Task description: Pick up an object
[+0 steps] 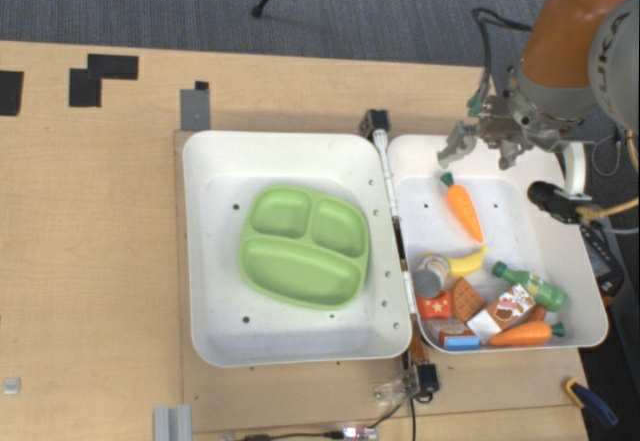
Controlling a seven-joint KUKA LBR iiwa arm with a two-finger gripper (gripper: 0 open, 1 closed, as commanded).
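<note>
My gripper (484, 148) hangs over the far edge of the right bin (592, 269), its fingers spread apart with nothing between them. Just below it an orange toy carrot (463, 210) with a green top lies alone on the bin floor. A pile sits in the bin's near part: a yellow banana (467, 262), a green bottle (530, 287), a second carrot (520, 334), a brown cookie-like piece (466, 299), a grey-lidded can (432, 275) and small boxes (512, 308).
The left bin (215, 259) holds a green divided plate (304, 246). A black clamp (376, 121) sits at the far end of the wall between the bins. Cables and a black part (556, 199) hang along the right bin's right side.
</note>
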